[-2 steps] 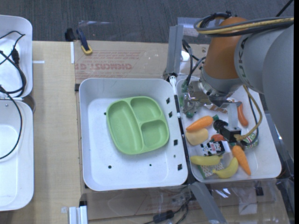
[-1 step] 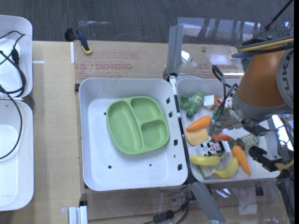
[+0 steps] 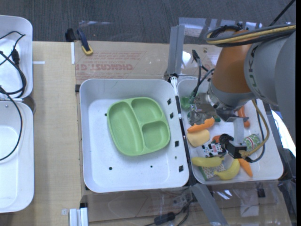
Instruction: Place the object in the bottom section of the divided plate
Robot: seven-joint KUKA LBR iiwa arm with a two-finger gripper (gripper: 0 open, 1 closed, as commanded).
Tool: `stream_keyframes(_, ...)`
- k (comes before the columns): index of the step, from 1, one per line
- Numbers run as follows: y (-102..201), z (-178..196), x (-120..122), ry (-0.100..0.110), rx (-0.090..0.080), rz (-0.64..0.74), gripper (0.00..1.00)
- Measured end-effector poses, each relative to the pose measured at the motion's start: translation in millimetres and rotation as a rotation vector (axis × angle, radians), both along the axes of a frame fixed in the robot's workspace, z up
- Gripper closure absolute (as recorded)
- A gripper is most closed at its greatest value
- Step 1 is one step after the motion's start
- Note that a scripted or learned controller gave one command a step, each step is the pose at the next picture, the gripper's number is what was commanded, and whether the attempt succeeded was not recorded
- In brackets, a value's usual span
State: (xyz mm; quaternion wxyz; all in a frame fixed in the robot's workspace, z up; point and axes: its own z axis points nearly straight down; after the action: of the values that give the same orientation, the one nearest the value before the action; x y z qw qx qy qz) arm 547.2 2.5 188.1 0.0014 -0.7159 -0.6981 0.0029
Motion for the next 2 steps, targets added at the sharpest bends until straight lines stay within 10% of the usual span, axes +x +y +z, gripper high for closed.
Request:
stream_keyframes(1, 68, 40, 67, -0.002, -0.003, -0.120, 1.00)
stream_keyframes(2, -23, 162, 113, -0.002, -0.002, -0.018, 1.00)
